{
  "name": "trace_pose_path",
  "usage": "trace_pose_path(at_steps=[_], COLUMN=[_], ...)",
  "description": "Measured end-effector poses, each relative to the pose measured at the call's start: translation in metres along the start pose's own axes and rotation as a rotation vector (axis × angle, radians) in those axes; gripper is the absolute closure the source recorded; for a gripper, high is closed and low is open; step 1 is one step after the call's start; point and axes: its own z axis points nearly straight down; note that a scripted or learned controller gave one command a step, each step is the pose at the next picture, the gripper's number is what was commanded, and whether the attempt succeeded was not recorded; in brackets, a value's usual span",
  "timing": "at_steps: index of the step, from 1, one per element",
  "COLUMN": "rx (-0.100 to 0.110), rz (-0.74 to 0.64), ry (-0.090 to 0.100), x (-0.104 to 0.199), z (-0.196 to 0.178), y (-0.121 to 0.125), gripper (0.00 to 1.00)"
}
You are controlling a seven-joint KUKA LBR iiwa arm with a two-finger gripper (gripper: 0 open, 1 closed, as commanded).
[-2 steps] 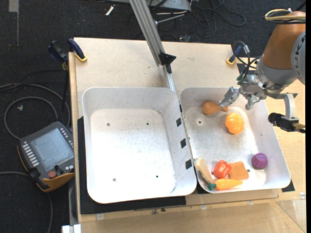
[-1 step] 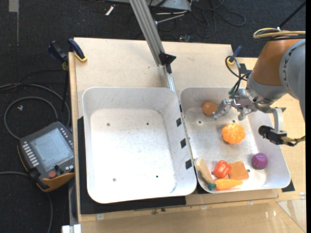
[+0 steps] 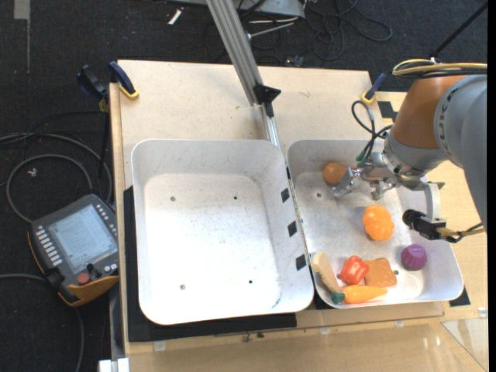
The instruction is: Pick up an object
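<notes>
My gripper (image 3: 362,189) hangs over the upper part of the right bin (image 3: 446,289), reaching in from the right. Its fingers are spread open with nothing between them. A small brown-orange ball (image 3: 334,173) lies just left of the gripper, close to one fingertip. An orange pepper (image 3: 377,222) sits just below the gripper. Along the near side of the bin lie a red pepper (image 3: 353,270), an orange block (image 3: 380,273), a carrot (image 3: 363,293) and a pale beige piece (image 3: 325,270). A purple item (image 3: 414,256) rests at the right.
The left bin (image 3: 139,208) stands beside the right one, with a shared divider edge (image 3: 293,208) between them. A slanted metal rail (image 3: 236,41) runs down to the bins' back edge. A teach pendant (image 3: 74,242) lies off the bench at the left.
</notes>
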Motion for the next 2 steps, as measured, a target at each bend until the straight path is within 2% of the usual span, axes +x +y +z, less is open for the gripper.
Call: trace_pose_path(at_steps=[1, 2], rx=[-0.005, -0.010], rz=[0.000, 0.001], ry=[-0.001, -0.002], x=[0.000, -0.001], z=[-0.013, -0.070], y=[0.001, -0.006], gripper=[1.00, 1.00])
